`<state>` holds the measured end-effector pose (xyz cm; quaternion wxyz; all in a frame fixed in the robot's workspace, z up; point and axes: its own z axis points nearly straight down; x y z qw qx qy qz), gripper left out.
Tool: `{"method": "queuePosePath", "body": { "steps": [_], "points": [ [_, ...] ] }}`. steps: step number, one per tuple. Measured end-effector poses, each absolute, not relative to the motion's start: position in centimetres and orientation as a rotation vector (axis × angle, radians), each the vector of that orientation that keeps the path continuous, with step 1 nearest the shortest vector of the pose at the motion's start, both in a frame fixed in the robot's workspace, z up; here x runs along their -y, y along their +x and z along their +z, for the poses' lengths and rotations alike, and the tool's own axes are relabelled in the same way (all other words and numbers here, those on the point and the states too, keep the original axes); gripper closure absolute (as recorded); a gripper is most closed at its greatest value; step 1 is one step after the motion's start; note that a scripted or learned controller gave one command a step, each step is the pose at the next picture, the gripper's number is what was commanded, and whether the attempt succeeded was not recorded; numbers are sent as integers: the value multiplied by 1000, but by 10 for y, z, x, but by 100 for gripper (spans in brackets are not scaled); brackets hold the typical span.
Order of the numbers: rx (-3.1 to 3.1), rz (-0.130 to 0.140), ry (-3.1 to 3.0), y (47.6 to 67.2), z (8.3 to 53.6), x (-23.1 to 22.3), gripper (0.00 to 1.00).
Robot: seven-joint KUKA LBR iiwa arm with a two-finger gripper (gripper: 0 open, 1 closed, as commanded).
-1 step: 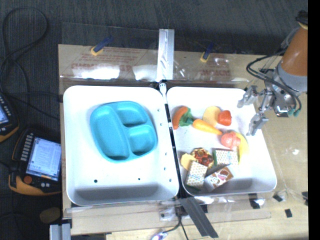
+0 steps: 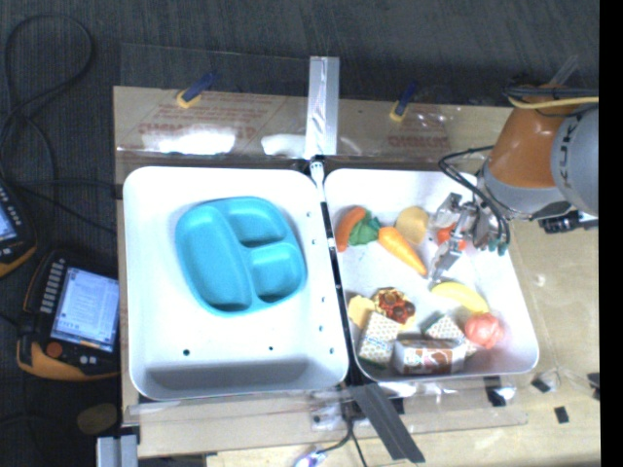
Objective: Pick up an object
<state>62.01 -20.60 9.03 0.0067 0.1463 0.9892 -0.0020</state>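
The right bin (image 2: 506, 261) holds several toy foods. An orange carrot (image 2: 401, 247) lies near its middle, with an orange and green piece (image 2: 356, 229) to its left and a pale yellow piece (image 2: 413, 224) just behind it. Toward the front lie a yellow banana (image 2: 459, 296), a red round fruit (image 2: 484, 330), a dark-topped piece (image 2: 392, 305), a wedge (image 2: 380, 337) and a brown box (image 2: 424, 354). My gripper (image 2: 448, 239) hangs low over the bin's right half, between the pale yellow piece and the banana, just right of the carrot.
The left bin (image 2: 156, 339) holds a blue divided plate (image 2: 243, 252). A divider wall (image 2: 329, 261) separates the bins. My grey arm with its orange band (image 2: 526, 154) crosses the right bin's far right corner. Cables and a handheld device (image 2: 68, 309) lie off the bench at left.
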Motion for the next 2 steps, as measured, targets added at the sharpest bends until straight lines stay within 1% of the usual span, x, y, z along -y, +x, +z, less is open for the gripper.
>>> {"method": "queuePosePath", "body": {
  "steps": [1,2],
  "points": [
    [-3023,2,804,593,90,119,0],
    [-3017,-5,801,595,102,119,100]
  ]
}}
